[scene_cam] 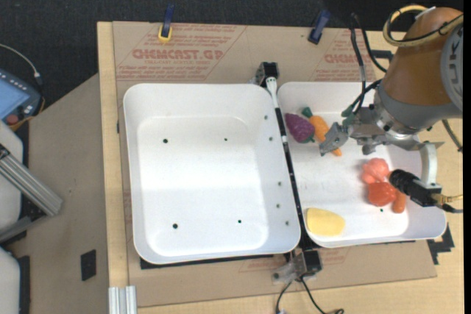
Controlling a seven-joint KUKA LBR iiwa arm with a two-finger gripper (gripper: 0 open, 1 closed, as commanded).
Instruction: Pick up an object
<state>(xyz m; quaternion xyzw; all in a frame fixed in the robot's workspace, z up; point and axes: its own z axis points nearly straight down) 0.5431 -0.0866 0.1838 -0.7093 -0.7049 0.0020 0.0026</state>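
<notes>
We see the gripper (pixel 333 140) low inside the right bin (pixel 368 234), its grey fingers reaching toward nine o'clock from the wrist, and we cannot tell from this slant how far apart they stand or whether anything sits between them. A small orange piece (pixel 335 151) shows just under the fingertips, touching or nearly so (the angle does not settle which). At about ten o'clock from the gripper, just beside it, lies a purple object (pixel 299 128) against the bin's left wall, with an orange object (pixel 319 127) pressed to its three o'clock side. At about four o'clock from the gripper, near but apart from it, we find a pink object (pixel 374 170) and, touching it at its six o'clock, a red object (pixel 382 193). A pale yellow object (pixel 324 221) rests at six o'clock, well apart, near the bin's front left corner. The arm (pixel 419 77), with its orange band, comes in from three o'clock above these things. The left bin (pixel 132 158) lies at nine o'clock, touching the right one along their shared rim.
</notes>
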